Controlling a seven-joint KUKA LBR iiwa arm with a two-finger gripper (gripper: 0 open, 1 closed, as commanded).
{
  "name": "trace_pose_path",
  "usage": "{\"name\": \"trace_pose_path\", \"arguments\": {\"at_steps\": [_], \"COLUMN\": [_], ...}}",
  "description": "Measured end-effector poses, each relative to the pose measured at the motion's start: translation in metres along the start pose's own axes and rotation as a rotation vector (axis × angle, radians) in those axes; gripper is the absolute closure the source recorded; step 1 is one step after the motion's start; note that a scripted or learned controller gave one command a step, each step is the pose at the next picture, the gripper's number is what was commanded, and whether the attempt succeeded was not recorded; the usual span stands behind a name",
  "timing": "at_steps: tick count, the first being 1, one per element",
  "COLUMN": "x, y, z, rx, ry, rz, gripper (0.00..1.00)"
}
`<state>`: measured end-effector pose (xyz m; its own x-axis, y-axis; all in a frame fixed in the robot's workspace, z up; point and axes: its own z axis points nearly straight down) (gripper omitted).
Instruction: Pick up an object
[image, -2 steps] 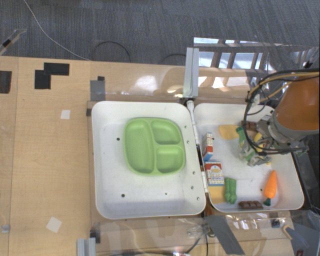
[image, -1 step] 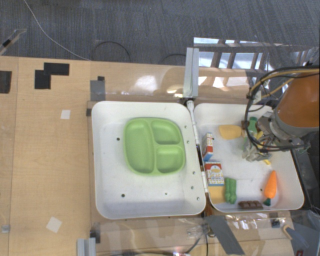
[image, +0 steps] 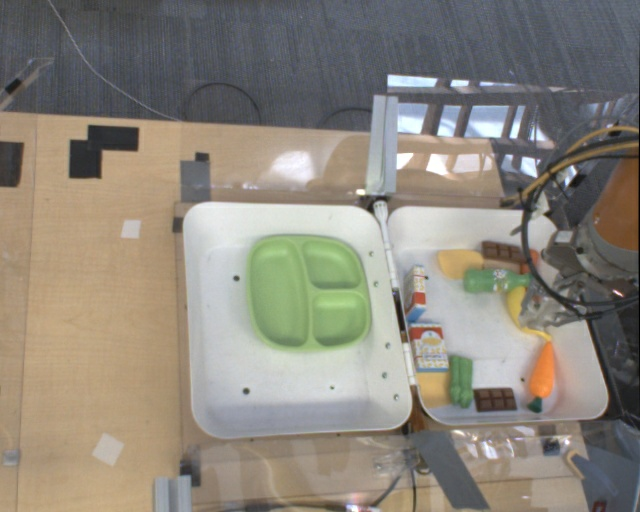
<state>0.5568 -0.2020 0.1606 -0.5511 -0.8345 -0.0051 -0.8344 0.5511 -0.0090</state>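
Jaws low over the right side of the right bin (image: 480, 340), lost among black cables and grey wrist hardware; cannot tell how far apart they stand, nor whether anything sits between them. Arm (image: 610, 215) reaching in over the right edge of the table (image: 90, 330), orange band above the wrist.

Closest to that hardware: a yellow banana (image: 517, 306), lying near the bin's right wall and partly crossed by cables. Just beside it, toward the table's far edge, a green bottle-shaped toy (image: 488, 281) on its side, then a yellow wedge (image: 459, 263) and a brown chocolate bar (image: 502, 251) near the bin's far wall.

Toward the near edge, an orange carrot (image: 541, 370), green end pointing at the bin's near right corner. Left of it along the near wall, a second chocolate bar (image: 495, 400) and a green pod (image: 460, 381) just beside it. Along the bin's left wall, a small red-and-white carton (image: 417, 288) and a printed box (image: 428, 347).

Left bin (image: 230, 400) carrying a green divided plate (image: 308, 292) at its middle, well apart from everything else.
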Motion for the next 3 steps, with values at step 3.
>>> {"name": "trace_pose_path", "arguments": {"at_steps": [3], "x": [-0.002], "y": [-0.008], "z": [0.071], "rx": [0.001], "ry": [-0.001], "rz": [-0.133], "gripper": [0.0]}}
